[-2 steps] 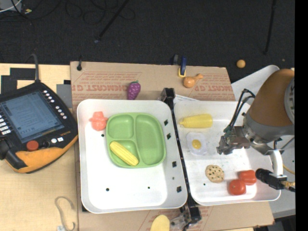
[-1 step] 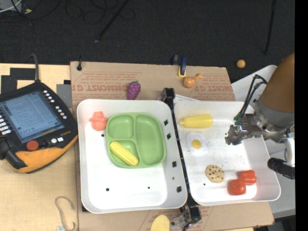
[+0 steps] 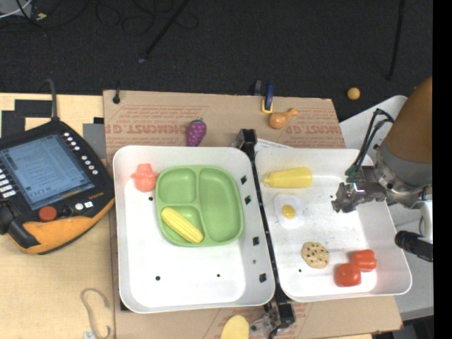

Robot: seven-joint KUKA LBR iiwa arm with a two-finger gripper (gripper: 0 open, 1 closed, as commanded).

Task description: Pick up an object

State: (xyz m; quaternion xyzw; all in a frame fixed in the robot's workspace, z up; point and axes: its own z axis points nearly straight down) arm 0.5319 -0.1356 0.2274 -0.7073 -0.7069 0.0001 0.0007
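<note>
Blurring into shadow, the hand (image 3: 344, 198) overhangs the right bin (image 3: 395, 221).

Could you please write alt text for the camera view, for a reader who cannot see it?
The arm's end effector hovers over the right bin, which holds a yellow bottle, a fried egg, a cookie and red pieces. The left bin holds a green divided plate with corn, and a pink toy.
</note>
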